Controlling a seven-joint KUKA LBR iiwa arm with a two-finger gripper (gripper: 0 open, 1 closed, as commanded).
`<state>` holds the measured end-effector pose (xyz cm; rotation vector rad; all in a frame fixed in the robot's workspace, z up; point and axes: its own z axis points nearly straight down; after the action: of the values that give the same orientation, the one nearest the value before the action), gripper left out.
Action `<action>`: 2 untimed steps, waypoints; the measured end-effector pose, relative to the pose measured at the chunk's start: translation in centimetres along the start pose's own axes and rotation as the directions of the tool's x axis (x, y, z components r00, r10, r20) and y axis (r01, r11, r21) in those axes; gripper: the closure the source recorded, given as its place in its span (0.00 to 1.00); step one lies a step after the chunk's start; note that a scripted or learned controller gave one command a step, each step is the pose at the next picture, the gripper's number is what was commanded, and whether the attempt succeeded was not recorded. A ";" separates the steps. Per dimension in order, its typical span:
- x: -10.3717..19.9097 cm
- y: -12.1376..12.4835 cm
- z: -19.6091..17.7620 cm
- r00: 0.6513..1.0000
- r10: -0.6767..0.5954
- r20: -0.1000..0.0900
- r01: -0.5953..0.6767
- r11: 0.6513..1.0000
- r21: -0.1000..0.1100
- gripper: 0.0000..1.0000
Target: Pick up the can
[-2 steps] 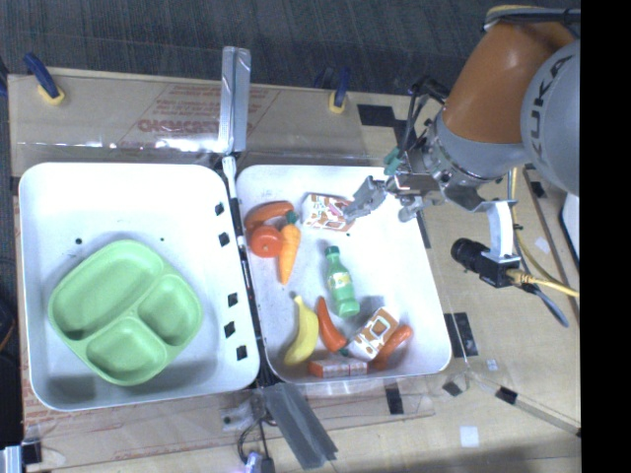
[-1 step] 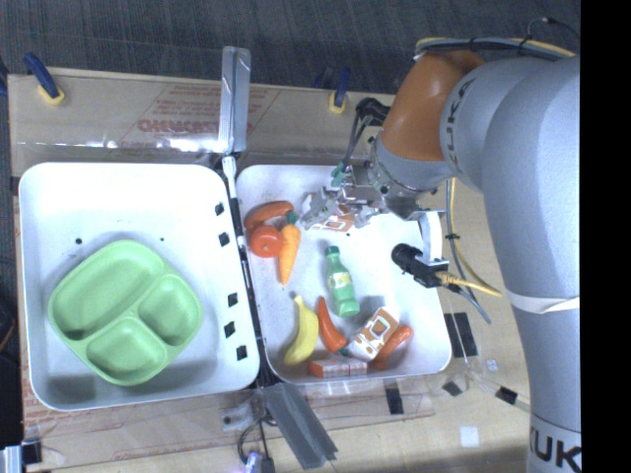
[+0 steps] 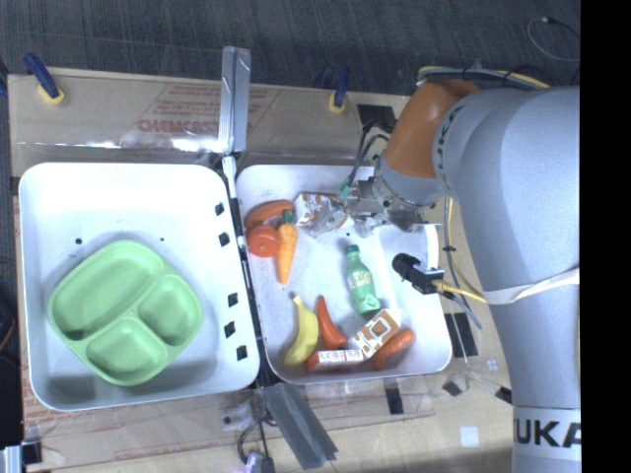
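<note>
Toys crowd the can (image 3: 322, 213) at the top of the right bin (image 3: 434, 358); the tool (image 3: 367, 208) could slip. Tool's grip: cannot tell.

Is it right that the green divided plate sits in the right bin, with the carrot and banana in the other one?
Not quite. The camera view shows the green divided plate in the left bin; the carrot and banana lie in the right bin.
</note>
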<state>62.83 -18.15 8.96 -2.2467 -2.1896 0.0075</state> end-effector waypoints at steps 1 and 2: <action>0.1 2.9 -6.0 0.931 -0.366 0.002 0.366 0.931 -0.004 0.00; 0.2 2.8 -2.3 0.956 -0.294 0.006 0.294 0.956 -0.018 0.00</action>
<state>65.69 -18.05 11.27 -1.9050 -2.5113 -0.0115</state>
